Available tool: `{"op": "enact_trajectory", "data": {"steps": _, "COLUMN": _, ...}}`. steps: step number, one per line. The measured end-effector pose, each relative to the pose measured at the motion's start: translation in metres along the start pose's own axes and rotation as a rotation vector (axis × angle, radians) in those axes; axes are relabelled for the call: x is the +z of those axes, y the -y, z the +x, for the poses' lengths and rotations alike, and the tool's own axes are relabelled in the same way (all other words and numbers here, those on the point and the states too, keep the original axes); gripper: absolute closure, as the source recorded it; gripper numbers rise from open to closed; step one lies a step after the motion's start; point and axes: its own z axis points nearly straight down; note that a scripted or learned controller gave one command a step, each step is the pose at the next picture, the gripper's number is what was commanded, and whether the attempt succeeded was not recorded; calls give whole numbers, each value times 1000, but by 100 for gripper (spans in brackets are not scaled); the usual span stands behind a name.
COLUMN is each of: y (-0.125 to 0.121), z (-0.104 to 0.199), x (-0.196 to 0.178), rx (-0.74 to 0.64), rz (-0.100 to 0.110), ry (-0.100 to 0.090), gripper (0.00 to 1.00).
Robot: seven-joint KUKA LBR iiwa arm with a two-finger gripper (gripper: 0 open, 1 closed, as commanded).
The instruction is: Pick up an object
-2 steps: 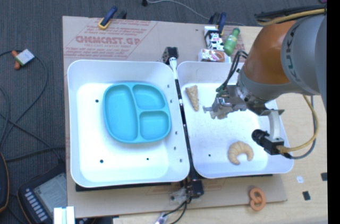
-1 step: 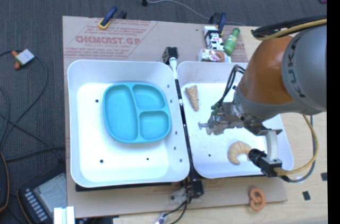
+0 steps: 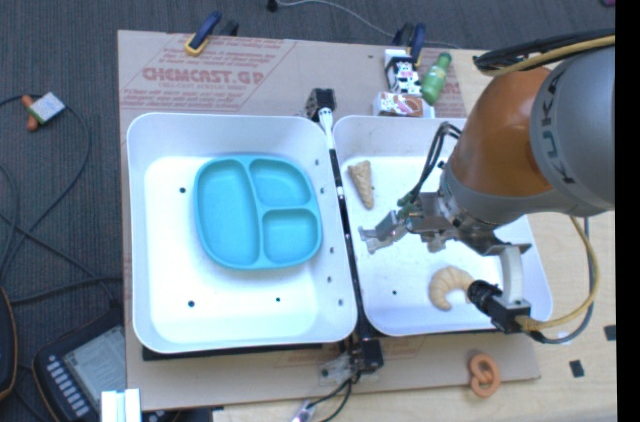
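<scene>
Arm (image 3: 540,140) cut off at right; hides right bin's (image 3: 385,305) far corner.

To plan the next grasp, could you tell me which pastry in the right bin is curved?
The croissant near the bin's front edge; the cone by the divider is straight and tapered.

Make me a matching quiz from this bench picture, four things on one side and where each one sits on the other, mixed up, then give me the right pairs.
Things:
1. blue divided plate
2. croissant
3. cone-shaped pastry
4. orange pretzel

Places:
A. right bin, near its left wall, toward the far end
B. on the cardboard, outside the bins, at the near edge
C. left bin
D. right bin, near end, close to the arm

Pairs: 1-C, 2-D, 3-A, 4-B
</scene>
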Motion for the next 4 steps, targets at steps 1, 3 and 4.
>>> {"op": "enact_trajectory", "data": {"steps": 1, "y": 0, "z": 0, "x": 0, "rx": 0, "rz": 0, "ry": 0, "gripper": 0}}
{"op": "enact_trajectory", "data": {"steps": 3, "y": -8, "z": -80, "x": 98, "rx": 3, "rz": -9, "ry": 6, "gripper": 100}}
{"op": "enact_trajectory", "data": {"steps": 4, "y": -24, "z": -12, "x": 10, "rx": -2, "rz": -3, "ry": 0, "gripper": 100}}
